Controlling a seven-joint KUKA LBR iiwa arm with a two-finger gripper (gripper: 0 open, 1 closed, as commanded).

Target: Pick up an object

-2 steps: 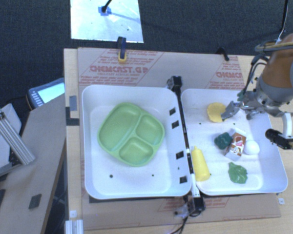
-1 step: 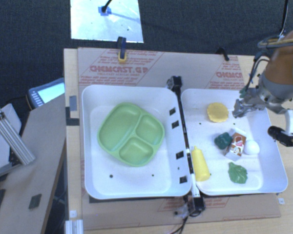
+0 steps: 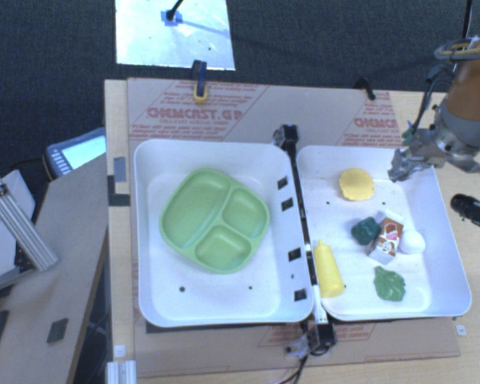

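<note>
The bench [image 3: 248, 110] carries two shallow white bins side by side, with a sheet of printed cardboard under them. The left bin [image 3: 156, 294] holds a pale green divided plate [image 3: 214, 220] with three compartments, lying flat and slightly turned. The right bin [image 3: 444, 286] holds the loose objects: a round yellow piece [image 3: 357, 184] near its far edge, a dark green lump [image 3: 366, 230] toward the middle, a small brown and white carton [image 3: 386, 239] just beside the lump, and a white egg-like ball [image 3: 414, 242] touching the carton's right side. A yellow bottle-shaped item [image 3: 329, 268] lies along the bin's left wall, near the divider between the bins, and a lighter green leafy piece [image 3: 390, 284] rests near the front. The arm [image 3: 470, 106] comes in from the right, with its orange band above the wrist, and its pincer [image 3: 403, 166] hangs over the far right part of the right bin, to the right of the round yellow piece and apart from it. Nothing is visible between its tips, and I cannot tell whether the pincer is released or clenched, as the tips are small and dark against the bin. Every object lies on the bin floor.
</note>
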